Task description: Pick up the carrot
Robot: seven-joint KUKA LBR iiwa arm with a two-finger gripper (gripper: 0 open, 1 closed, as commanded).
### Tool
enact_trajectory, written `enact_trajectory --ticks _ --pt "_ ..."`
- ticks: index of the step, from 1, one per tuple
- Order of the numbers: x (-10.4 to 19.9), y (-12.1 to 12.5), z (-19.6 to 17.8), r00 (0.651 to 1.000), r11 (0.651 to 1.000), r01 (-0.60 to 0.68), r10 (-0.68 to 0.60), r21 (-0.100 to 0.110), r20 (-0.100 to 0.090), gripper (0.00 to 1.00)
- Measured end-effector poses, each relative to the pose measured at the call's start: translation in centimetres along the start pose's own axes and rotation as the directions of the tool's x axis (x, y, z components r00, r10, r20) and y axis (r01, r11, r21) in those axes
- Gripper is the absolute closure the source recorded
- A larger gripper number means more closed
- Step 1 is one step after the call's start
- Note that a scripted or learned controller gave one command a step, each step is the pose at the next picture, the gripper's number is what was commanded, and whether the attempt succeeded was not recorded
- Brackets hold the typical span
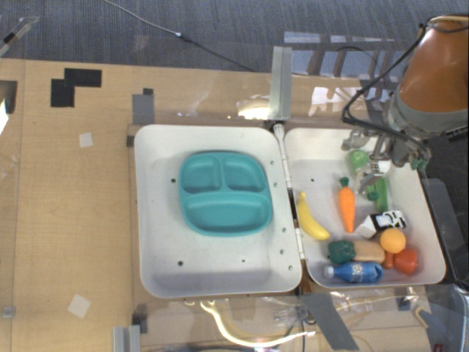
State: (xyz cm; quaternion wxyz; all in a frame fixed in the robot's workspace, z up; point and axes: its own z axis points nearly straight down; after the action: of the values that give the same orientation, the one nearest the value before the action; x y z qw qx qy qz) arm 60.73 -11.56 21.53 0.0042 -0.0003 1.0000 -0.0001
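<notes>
The orange carrot (346,207) with its green top lies in the right bin (316,160), pointing toward the bin's front edge. My gripper (372,169) hangs over the back right part of that bin, up and to the right of the carrot and apart from it, among green items. The grey arm with its orange band (438,64) comes in from the top right and hides the bin's far right corner.
Around the carrot lie a banana (311,220), a broccoli (341,251), a blue bottle (355,272), an orange (393,240), a red fruit (407,261) and a green piece (378,191). A teal divided plate (226,193) sits in the left bin (157,255).
</notes>
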Motion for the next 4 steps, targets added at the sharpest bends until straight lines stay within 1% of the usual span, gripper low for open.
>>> enact_trajectory --ticks 1,2,3,4 --pt "3.0 0.6 12.4 1.0 1.0 -0.008 0.008 0.002 0.01 0.0" --pt "2.6 0.8 11.1 1.0 1.0 -0.002 0.002 0.003 0.018 1.0" --pt "2.3 0.9 9.9 1.0 1.0 0.004 -0.004 0.004 0.028 1.0" --pt "-0.6 3.4 6.4 0.996 0.996 -0.087 0.087 -0.001 0.004 1.0"
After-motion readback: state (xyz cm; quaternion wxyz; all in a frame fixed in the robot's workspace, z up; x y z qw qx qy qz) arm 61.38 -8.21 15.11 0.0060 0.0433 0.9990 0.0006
